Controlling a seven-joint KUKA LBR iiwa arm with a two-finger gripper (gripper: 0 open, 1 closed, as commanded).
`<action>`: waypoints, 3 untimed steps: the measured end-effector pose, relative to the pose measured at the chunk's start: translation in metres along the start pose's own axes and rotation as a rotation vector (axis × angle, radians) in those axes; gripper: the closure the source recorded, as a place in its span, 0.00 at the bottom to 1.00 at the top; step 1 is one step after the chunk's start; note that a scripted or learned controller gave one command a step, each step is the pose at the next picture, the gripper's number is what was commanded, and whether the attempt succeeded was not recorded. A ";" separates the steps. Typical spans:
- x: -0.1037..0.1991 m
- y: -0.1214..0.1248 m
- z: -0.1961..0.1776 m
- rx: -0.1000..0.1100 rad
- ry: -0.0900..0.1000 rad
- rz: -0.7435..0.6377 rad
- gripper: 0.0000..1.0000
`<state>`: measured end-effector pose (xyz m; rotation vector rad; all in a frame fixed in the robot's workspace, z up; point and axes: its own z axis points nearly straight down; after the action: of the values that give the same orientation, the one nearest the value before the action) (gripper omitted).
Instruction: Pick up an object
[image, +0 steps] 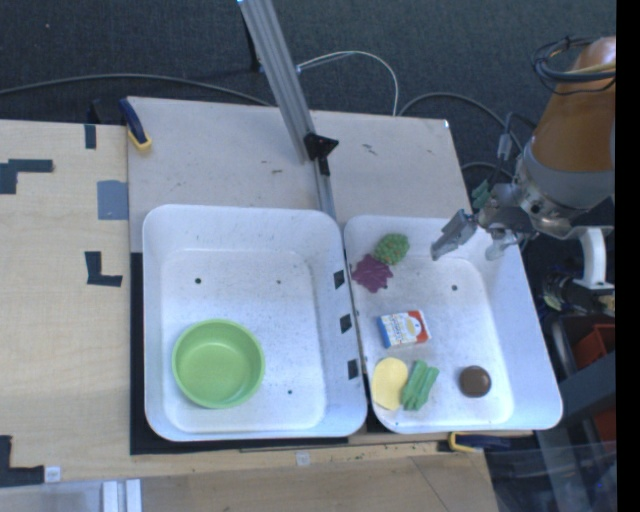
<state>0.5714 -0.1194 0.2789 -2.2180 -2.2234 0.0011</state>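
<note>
The arm (572, 130) has a thick round body, orange on the upper part and grey below it. Black cables loop beside the orange part. The gripper (476, 240) is of grey metal with 2 thin fingers (452, 238).

Two bins sit side by side on the worktop (230, 150). In the left bin (160, 230), a bowl (218, 363) lies by its near left corner. In the right bin (520, 330), a ruffled toy (391, 247) and a star piece (371, 272) lie at the far left, touching. A carton (403, 328) lies mid-bin. Along the near edge: a disc (389, 382) touching a pod (420, 385), then a ball (474, 380) to the right.
</note>
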 end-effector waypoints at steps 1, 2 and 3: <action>0.000 0.000 0.000 0.000 0.000 0.000 0.00; -0.007 0.005 0.050 0.005 -0.001 0.002 0.00; -0.010 0.002 0.115 0.008 0.000 0.002 0.00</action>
<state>0.5733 -0.1292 0.1642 -2.2159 -2.2175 0.0092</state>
